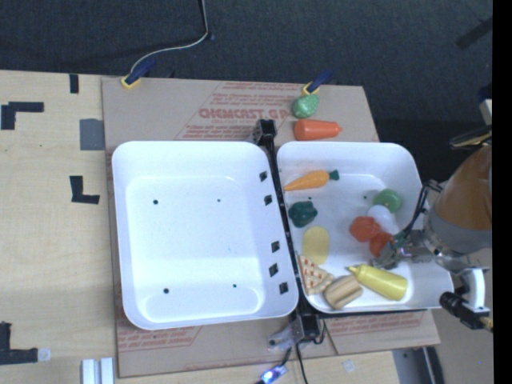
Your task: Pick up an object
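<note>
Where the gripper sits: gripper [391,251] is low inside the right bin [402,155], just above the yellow bottle [382,281] in the view, close to its narrow end.
Grip state: cannot tell if open or closed; too dark and small.
Held: nothing visibly gripped.
Nearest object: red piece [366,229], up-left of the yellow bottle, just beside the gripper tip; contact unclear.
Yellow bottle: lying on its side near the right bin's front wall.
Brown roll [342,292]: just left of the yellow bottle, touching or nearly so.
Pizza slice [313,277]: further left of the yellow bottle, by the divide between bins.
Pale yellow oval [316,244]: up-left of the yellow bottle, above the pizza slice.
Dark green piece [302,213]: further up-left of the yellow bottle.
Carrot [309,181]: far up-left of the yellow bottle, near the bin's back.
Green ball [390,200]: straight above the yellow bottle, beyond the gripper.
Arm [468,206]: right of the yellow bottle, orange band showing.
Left bin [192,160]: well left of the yellow bottle.
Outside the bins: orange-red vegetable [318,130] and green item [306,105] on the cardboard sheet [160,106], well behind the yellow bottle.
Worktop [48,214]: light wood, black tape marks, far left of the yellow bottle.
</note>
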### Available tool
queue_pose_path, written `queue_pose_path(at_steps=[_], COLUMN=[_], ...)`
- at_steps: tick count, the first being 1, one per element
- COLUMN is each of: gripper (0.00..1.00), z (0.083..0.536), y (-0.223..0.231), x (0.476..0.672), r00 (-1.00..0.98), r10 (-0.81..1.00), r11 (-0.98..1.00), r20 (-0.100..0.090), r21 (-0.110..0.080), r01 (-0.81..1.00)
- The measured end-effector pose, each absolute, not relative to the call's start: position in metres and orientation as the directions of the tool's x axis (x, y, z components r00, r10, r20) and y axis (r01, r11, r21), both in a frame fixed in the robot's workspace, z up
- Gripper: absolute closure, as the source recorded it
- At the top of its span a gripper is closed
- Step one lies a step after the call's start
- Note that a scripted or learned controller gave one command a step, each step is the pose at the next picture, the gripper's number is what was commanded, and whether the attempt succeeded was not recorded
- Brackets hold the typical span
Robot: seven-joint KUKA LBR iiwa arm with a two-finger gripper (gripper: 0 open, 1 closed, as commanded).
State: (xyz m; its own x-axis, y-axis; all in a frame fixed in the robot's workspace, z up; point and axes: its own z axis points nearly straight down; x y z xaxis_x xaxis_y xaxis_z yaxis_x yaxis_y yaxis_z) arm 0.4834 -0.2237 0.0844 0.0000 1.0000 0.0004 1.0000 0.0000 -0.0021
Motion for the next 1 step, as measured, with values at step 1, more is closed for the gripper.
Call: queue_pose_path(at_steps=[1], gripper=[1.0], z=[0.0953], y=[-0.2229], x=[0.4835], r00=[-0.001], r10=[1.0], r11=[0.001], r20=[0.001], r21=[-0.002], r01=[1.0])
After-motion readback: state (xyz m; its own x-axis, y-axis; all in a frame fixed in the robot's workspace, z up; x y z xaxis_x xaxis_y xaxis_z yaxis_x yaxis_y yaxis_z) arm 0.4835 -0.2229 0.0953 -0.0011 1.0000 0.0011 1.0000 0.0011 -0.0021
